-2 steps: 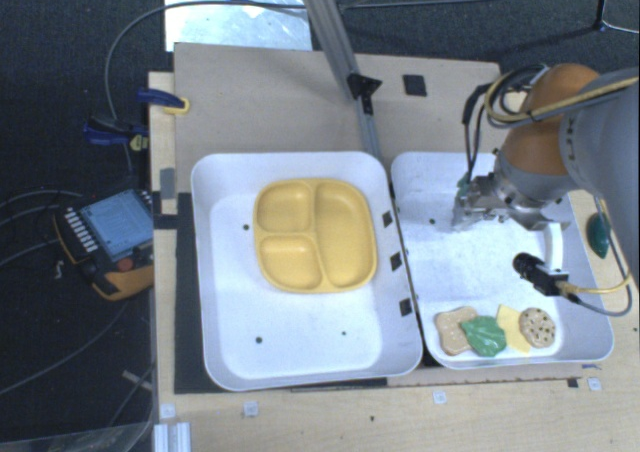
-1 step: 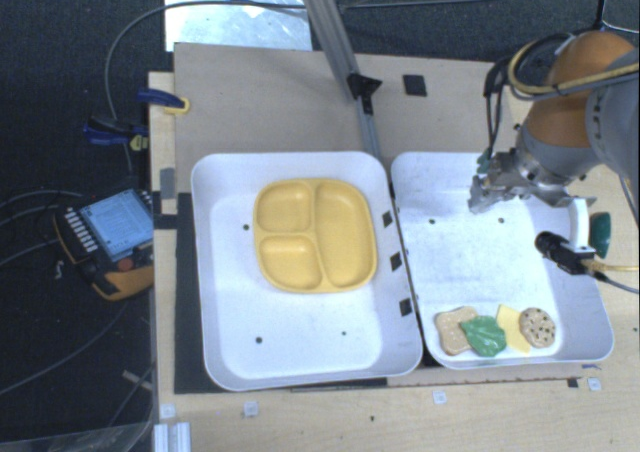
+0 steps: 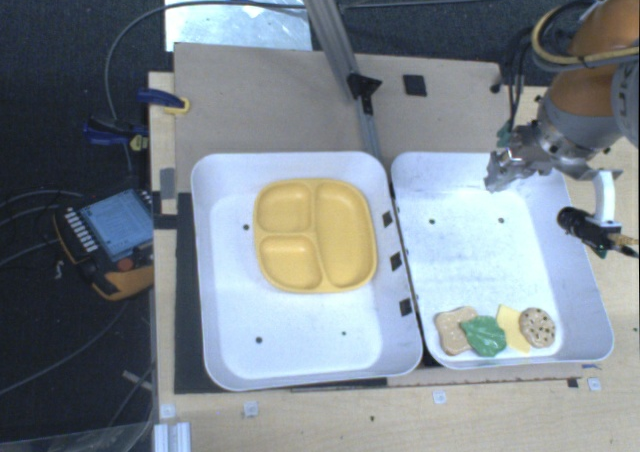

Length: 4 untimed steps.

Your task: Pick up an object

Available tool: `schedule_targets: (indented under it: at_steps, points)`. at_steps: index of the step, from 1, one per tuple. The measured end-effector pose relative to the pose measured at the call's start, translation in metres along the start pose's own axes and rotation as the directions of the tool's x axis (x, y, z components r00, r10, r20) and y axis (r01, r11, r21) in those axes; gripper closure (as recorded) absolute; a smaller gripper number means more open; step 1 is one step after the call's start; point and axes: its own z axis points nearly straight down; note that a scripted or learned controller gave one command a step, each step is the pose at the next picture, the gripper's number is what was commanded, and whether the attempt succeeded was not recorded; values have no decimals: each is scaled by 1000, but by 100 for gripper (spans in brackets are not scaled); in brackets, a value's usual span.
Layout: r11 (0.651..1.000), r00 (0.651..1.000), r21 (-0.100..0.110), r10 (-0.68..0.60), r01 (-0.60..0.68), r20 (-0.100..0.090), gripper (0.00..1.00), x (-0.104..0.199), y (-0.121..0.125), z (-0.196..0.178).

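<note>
Along the bottom edge of the frame, a strip of tan surface [image 3: 300,405] under two shallow white bins set side by side.

At lower right, inside the near corner of the right bin [image 3: 580,270], a tight row of four small food-like pieces: tan bread slice [image 3: 455,330], green leafy piece [image 3: 486,337] overlapping it, yellow wedge [image 3: 513,326] just beside that, and round speckled cookie [image 3: 538,326] at the end. All lying flat on the bin floor, well apart from the claw.

Left of centre, in the left bin [image 3: 215,340], a yellow divided plate [image 3: 314,235] with three compartments, lying flat toward the far half of the bin.

Farther up on the right, the claw [image 3: 500,172] low over the far edge of the right bin, nothing visible in its grip; spread or pressed together, cannot tell from this angle. Behind it, the grey arm [image 3: 590,105] with its orange band, coming in from the upper right.

At mid left, off the surface, a handheld device with a blue screen [image 3: 112,230] on dark carpet. Toward the upper left, a blue clamp [image 3: 160,100] on the surface's edge. At top centre, a slanted metal pole [image 3: 325,10].
</note>
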Motion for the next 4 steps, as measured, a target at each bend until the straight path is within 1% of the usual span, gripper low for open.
schedule_targets:
  at_steps: [1,2,3,4]
  points:
    - [1000,1000,-1,-2,2,0,100,3,6,-64]
    - [1000,1000,8,-5,5,-3,100,55,-5,-47]
    - [1000,1000,8,-5,5,-3,100,113,-14,-35]
    - [1000,1000,8,-5,5,-4,100,158,-25,-24]
